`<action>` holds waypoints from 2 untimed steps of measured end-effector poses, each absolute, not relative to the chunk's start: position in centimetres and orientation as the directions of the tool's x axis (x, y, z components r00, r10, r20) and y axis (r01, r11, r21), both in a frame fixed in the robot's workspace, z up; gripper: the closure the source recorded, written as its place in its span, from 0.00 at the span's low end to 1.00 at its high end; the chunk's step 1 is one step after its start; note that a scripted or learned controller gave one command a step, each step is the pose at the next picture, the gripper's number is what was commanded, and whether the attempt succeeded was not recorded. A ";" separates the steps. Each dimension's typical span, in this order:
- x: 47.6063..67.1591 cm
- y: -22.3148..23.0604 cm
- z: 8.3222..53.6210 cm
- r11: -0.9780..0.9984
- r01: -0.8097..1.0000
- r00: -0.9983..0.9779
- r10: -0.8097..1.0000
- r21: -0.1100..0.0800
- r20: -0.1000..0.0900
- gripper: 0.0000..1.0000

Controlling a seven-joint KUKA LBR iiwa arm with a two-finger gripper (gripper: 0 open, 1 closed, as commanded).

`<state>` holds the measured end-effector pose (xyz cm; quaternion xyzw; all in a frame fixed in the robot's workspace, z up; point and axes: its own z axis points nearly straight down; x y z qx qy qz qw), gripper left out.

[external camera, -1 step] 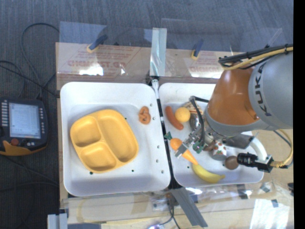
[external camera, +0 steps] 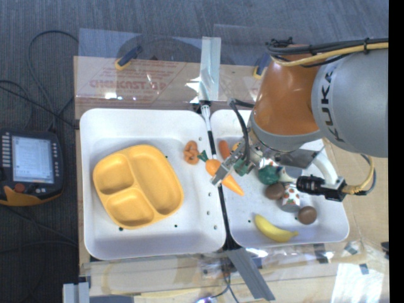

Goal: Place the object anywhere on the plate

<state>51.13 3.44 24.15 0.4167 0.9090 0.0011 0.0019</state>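
A yellow divided plate [external camera: 136, 185] lies in the left bin [external camera: 95, 232]. An orange toy carrot [external camera: 214, 166] with a green top hangs slantwise over the divider between the bins, its pointed end toward the right bin. My gripper [external camera: 226, 171] is at the divider, right of the plate, and its grey fingers [external camera: 218, 178] cross the carrot's middle and are shut on it. The middle of the carrot is hidden by the fingers. The arm's orange band and grey body cover the back of the right bin.
A small orange piece [external camera: 191, 151] lies in the left bin near the divider. The right bin [external camera: 328, 232] holds a banana [external camera: 274, 228], a brown ball [external camera: 307, 214], a brown lump [external camera: 274, 190], a spotted white toy [external camera: 290, 196], a green piece [external camera: 270, 172] and an orange piece [external camera: 224, 149].
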 end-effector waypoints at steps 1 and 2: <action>52.6 10.3 20.8 0.680 0.734 -0.680 0.734 -0.004 0.001 1.00; 52.7 10.2 20.9 0.678 0.735 -0.678 0.735 -0.003 -0.001 0.00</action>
